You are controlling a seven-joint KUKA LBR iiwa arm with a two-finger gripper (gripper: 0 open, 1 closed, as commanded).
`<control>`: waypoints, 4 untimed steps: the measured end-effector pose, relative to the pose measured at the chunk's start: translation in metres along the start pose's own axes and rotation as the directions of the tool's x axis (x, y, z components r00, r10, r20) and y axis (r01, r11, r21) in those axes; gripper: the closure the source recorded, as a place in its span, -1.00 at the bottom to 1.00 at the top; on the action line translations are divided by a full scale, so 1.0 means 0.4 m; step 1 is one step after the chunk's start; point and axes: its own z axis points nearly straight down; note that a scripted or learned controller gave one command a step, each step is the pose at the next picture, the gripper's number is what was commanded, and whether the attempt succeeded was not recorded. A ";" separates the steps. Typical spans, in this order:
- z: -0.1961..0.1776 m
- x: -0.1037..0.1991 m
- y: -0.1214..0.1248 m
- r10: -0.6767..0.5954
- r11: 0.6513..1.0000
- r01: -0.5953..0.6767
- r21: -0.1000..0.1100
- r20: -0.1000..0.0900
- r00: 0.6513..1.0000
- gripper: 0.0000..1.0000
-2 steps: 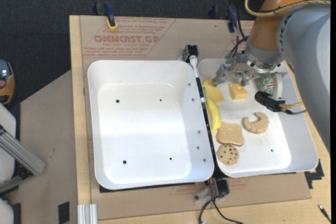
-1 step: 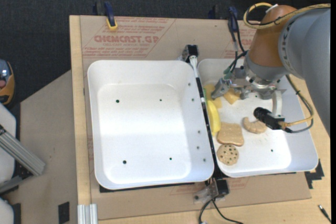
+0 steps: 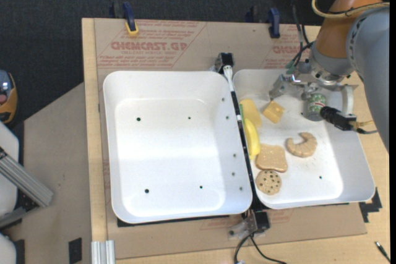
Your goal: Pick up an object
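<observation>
Over the counter (image 3: 154, 40), your arm (image 3: 365, 28) hung above the right bin (image 3: 346, 185), while the left bin (image 3: 167, 139) lay bare. Its claw (image 3: 307, 91) sat low beside the cheese cube (image 3: 273, 112); I could not tell how it was set. You risked closing on nothing, since banana (image 3: 250, 125), bread slice (image 3: 271, 158), croissant (image 3: 301, 144) and cookie (image 3: 268, 182) lay apart from it.

Yellow banana (image 3: 250, 127), tan toast (image 3: 271, 158), dotted brown cookie (image 3: 268, 182), white bins (image 3: 124, 151).
</observation>
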 end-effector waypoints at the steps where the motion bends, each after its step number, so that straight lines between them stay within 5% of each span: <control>1: 0.001 0.056 -0.077 -0.003 1.000 0.003 0.010 -0.006 1.000 -1.00; 2: 0.001 0.133 -0.003 -0.008 1.000 0.008 0.001 -0.004 1.000 -1.00; 3: 0.000 0.155 -0.051 -0.003 1.000 0.003 0.008 -0.004 1.000 -1.00; 4: -0.002 0.157 -0.220 -0.001 1.000 0.001 0.008 -0.005 1.000 -1.00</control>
